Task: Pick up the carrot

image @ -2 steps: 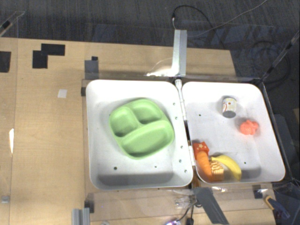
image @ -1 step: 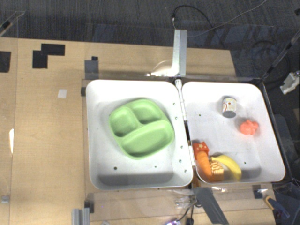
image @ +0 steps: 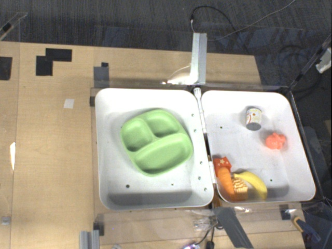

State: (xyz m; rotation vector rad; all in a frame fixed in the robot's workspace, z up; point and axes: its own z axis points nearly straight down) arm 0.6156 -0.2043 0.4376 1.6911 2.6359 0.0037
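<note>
The carrot (image: 225,182) was seen lying at seven o'clock in the right bin (image: 290,119), wedged against a banana (image: 253,183) and a small red block (image: 222,163). A can (image: 253,118) was placed at twelve o'clock, a pink lump (image: 276,141) at three. A green divided plate (image: 156,141) was set in the left bin (image: 106,154). The claw's state could not be told.

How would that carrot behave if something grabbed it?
The carrot looks like smooth, stiff toy plastic, so probably light and a bit slippery. Its rounded shape might roll, though the banana and bin wall crowding it could hinder that.
</note>
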